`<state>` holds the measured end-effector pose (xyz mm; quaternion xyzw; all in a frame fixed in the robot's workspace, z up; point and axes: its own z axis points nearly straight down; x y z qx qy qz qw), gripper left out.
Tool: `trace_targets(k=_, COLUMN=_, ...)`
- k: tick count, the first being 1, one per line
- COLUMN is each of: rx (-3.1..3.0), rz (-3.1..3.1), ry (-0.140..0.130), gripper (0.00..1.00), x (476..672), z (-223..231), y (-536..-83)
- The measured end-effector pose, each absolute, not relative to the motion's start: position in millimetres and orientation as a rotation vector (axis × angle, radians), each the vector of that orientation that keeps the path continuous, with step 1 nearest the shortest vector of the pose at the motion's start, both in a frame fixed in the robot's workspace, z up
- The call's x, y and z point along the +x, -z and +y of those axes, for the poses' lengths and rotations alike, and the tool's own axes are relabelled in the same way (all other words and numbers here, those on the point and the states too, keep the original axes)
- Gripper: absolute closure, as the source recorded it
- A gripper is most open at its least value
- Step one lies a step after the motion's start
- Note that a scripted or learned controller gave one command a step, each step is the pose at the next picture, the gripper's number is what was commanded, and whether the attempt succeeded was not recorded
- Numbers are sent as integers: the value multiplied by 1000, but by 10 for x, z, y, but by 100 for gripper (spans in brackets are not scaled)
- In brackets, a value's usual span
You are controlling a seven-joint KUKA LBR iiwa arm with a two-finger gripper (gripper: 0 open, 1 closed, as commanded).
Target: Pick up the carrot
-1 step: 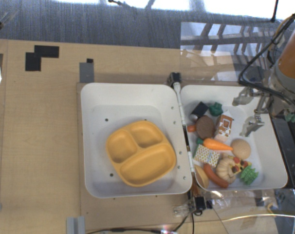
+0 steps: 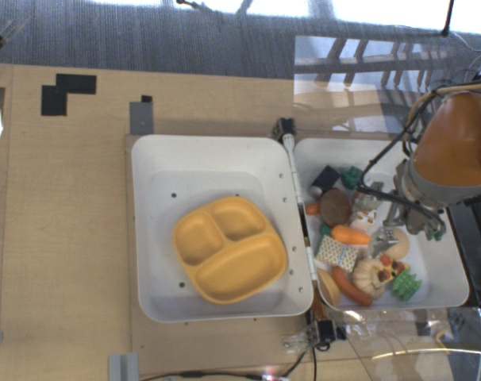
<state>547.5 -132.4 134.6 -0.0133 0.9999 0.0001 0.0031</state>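
The carrot (image 2: 351, 235) is a short, bright orange piece, thick at one end and tapering, lying nearly flat in the right bin (image 2: 456, 270) close to that bin's middle. Just above it to the left sits a round brown ball (image 2: 334, 205), and below it lies a pale checkered block (image 2: 336, 253). I count one carrot there, though a small orange bit (image 2: 312, 209) shows at the bin's left wall, beside the ball.

Further down are one reddish sausage (image 2: 351, 286), one cream-coloured lumpy piece (image 2: 367, 273), and one green ridged toy (image 2: 405, 284) near the front right corner. A second green thing (image 2: 352, 178) and a black block (image 2: 325, 178) lie toward the back of the bin.

The gripper (image 2: 389, 232) hangs over the right bin, just to the right of the carrot, among the clutter. Whether it is clenched or released I cannot tell from here, and nothing is plainly held.

There are two white bins. The left bin (image 2: 157, 173) holds one yellow plate (image 2: 228, 248) with three compartments.
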Motion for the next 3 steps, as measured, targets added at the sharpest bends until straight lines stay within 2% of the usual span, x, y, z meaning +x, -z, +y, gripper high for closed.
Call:
trace_targets(k=2, rx=116, rz=3051, ry=13, gripper=0, x=5144, z=-1226, y=-1103)
trace_targets(k=3, rx=566, rz=3074, ry=0, gripper=0, x=5595, z=-1517, y=-1349)
